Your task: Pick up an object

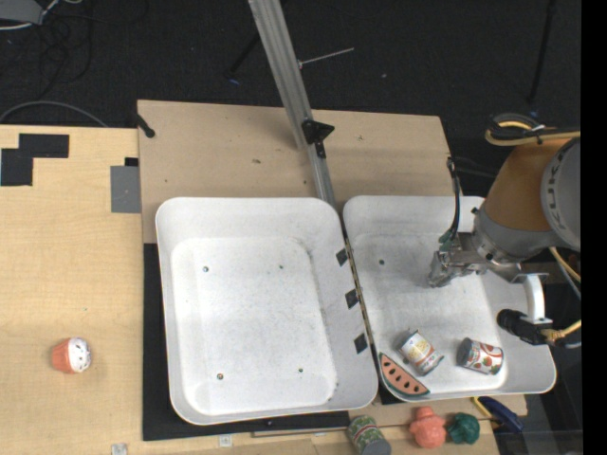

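While the gripper (442, 271), jaw state indeterminable, hovers mid right bin (398, 226), 2 cans (418, 351) lie toward its front edge.

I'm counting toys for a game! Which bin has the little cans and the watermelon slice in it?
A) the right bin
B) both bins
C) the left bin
A: the two small cans and the watermelon slice all lie near the front of the right bin.
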Controlling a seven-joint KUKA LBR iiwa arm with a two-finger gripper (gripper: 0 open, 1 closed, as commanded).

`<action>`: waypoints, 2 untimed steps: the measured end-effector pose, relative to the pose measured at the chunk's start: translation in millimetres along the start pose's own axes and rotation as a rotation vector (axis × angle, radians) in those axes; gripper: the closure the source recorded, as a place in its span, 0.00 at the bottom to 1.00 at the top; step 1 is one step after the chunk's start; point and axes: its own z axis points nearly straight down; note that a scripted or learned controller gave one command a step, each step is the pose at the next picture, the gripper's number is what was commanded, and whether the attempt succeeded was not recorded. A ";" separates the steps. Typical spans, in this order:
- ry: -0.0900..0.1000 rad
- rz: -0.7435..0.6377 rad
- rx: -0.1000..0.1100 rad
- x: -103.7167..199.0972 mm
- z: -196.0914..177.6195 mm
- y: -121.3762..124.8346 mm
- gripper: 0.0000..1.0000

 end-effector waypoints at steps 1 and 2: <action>-0.001 0.001 -0.004 -3.0 -59.2 -7.3 1.00; -0.002 -0.005 -0.005 2.3 -117.8 -12.5 1.00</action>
